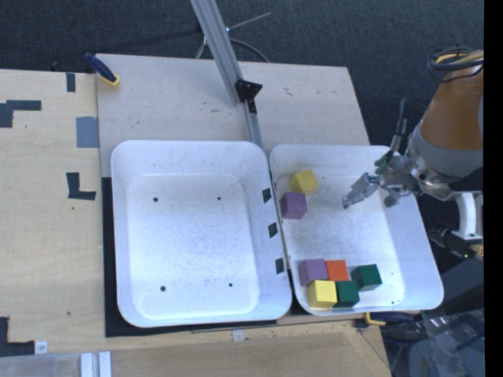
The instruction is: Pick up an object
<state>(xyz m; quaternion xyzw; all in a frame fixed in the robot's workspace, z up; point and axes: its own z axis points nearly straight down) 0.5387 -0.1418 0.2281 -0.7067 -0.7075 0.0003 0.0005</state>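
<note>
Camera view: gripper (363,189) hovers mid-right, grip unreadable, approach underway; next it must drop onto the nearby yellow block (303,182).

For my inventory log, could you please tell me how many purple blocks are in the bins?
2. One purple block sits near the right bin's upper left, just below a yellow block. The other purple block heads the cluster at the near edge; more may be hidden.
</note>
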